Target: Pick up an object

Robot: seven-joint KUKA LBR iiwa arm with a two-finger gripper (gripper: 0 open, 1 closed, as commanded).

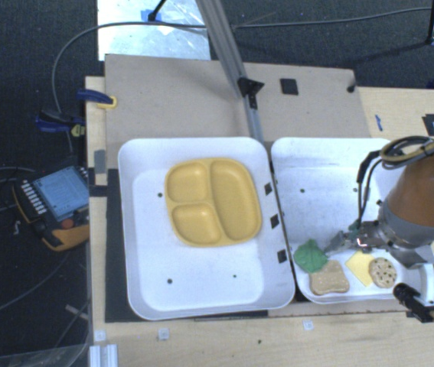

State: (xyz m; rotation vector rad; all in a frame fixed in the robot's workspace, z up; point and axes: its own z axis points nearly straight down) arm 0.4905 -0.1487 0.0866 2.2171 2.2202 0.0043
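Food sits bunched in the right bin's (316, 155) near corner: a leaf (309, 255), bread (330, 281), cheese (360, 267) and a cookie (383, 271). The jaws (344, 242) hover just beyond the leaf and bread, between leaf and cheese, so the nearest pick lies slightly toward the near rim. Whether they are apart or together I cannot tell. The pieces touch one another and crowd the rim, leaving little side room; the bin's far half is open. The left bin (144, 281) holds a yellow tray (210, 202).
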